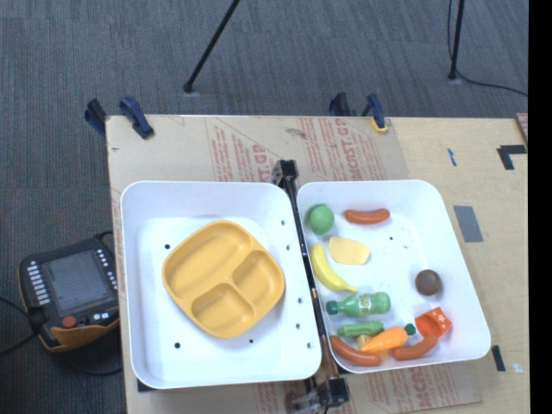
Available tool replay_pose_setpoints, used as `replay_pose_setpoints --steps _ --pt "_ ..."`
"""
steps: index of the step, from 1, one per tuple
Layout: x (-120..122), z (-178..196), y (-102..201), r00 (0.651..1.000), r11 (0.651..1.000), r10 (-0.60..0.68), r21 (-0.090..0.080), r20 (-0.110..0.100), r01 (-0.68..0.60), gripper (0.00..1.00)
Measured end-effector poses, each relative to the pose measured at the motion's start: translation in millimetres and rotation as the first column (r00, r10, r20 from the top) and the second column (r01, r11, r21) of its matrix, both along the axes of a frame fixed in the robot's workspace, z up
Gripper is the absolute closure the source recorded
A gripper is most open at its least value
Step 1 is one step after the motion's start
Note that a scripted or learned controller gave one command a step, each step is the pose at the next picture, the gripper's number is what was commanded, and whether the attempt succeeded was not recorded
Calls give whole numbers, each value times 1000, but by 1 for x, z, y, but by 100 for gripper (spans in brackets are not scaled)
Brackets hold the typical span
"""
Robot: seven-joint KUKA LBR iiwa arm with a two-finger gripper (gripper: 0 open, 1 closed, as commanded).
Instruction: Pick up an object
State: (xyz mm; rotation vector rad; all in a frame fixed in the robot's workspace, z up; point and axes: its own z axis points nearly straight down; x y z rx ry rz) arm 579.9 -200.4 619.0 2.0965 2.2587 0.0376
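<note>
nothing is being held yet; i cannot tell the gripper's state. i am choosing the brown ball (428,282), lying apart, for next approach.

A yellow divided plate (223,278) lies in the left bin (138,231); toy foods fill the right bin (448,231): banana (326,267), green ball (321,219), sausage (366,216), carrot (384,339)

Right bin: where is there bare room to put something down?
In the right bin, bare floor lies between the sausage, cheese slice and brown ball. Crowded: the near edge, around the carrot and green bottle.
</note>
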Motion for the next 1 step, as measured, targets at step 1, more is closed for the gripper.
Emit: replay_pose_setpoints --steps 1 --pt "2 10 1 1000 1000 5 -2 5 -5 100"
